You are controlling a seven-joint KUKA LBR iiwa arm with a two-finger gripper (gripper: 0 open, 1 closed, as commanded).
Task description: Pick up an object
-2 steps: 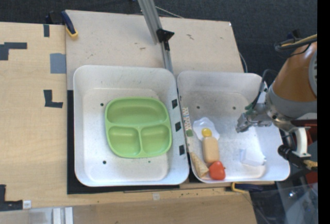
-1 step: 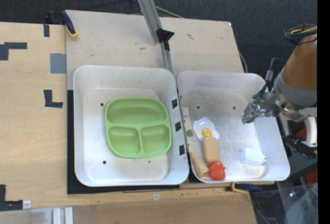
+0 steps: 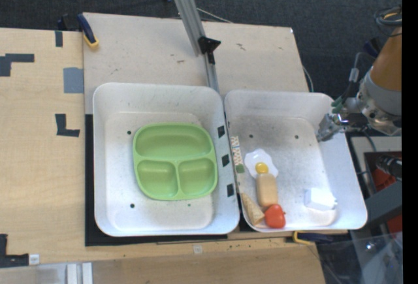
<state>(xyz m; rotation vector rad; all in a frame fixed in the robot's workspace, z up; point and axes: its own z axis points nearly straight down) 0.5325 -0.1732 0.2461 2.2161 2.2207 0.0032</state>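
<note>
The right bin [image 3: 292,105] holds a fried egg [image 3: 260,163], a tan bread roll [image 3: 266,189], a red tomato [image 3: 275,216], a tan wedge [image 3: 251,207] by the bin's left wall and a small white piece [image 3: 320,198] near the front right corner. My gripper [image 3: 330,125] hangs at the bin's right rim, up and to the right of the food, apart from all of it. Nothing shows between its tips.
The left bin [image 3: 111,145] holds a green divided plate [image 3: 175,160]. A grey metal pole [image 3: 186,5] slants down from the top to the gap between the bins. A blue and yellow clamp [image 3: 88,31] sits at the bench's back left.
</note>
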